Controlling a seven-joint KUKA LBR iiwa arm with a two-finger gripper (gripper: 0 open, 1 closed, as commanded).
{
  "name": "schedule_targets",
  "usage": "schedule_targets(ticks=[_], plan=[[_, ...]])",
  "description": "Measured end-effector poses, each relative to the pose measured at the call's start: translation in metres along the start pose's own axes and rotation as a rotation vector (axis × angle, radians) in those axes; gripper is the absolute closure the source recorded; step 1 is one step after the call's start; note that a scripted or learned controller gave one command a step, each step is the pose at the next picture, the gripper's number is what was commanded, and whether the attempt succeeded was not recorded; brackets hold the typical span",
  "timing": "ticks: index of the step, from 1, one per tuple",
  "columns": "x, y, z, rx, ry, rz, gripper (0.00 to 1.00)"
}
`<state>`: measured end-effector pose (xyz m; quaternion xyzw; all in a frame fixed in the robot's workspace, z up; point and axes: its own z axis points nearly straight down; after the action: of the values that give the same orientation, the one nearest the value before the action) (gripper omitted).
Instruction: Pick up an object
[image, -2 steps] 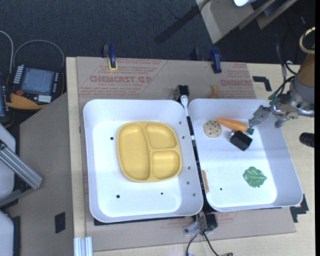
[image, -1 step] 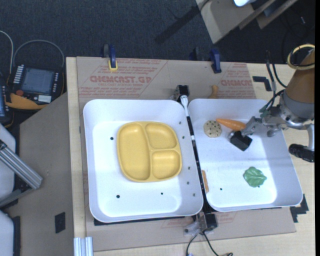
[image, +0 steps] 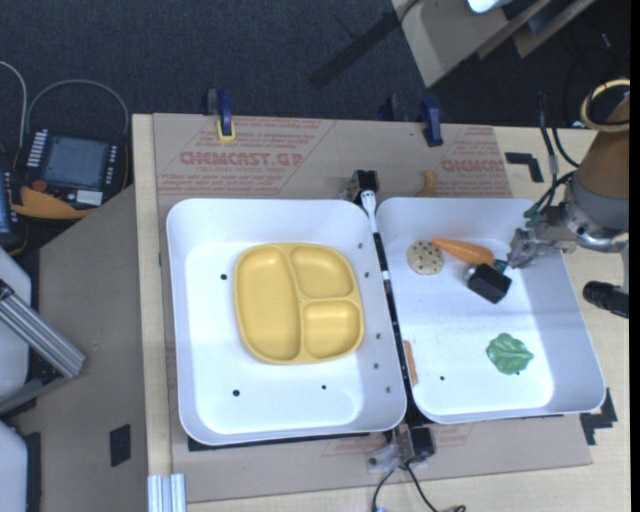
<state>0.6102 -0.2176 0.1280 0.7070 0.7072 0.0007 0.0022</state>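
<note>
Near the right bin's (image: 560, 395) far right edge, the gripper (image: 508, 262) hovers beside a black block (image: 489, 284); jaw state cannot be told. A sound pick means centring over the block, clear of the carrot (image: 462, 249), then descending straight.

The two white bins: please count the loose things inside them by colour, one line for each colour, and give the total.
Yellow: 1, the divided tray in the left bin
Orange: 1, the carrot in the right bin
Tan: 1, the cookie
Black: 1, the block
Green: 1, the leafy piece
Total: 5
</note>
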Motion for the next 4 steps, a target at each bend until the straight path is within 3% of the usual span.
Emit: schedule_targets(ticks=[2, 4], plan=[[0.002, 0.007, -0.119, -0.004, -0.002, -0.001, 1.0], [0.096, 0.013, -0.105, 0.007, 0.004, -0.004, 1.0]])
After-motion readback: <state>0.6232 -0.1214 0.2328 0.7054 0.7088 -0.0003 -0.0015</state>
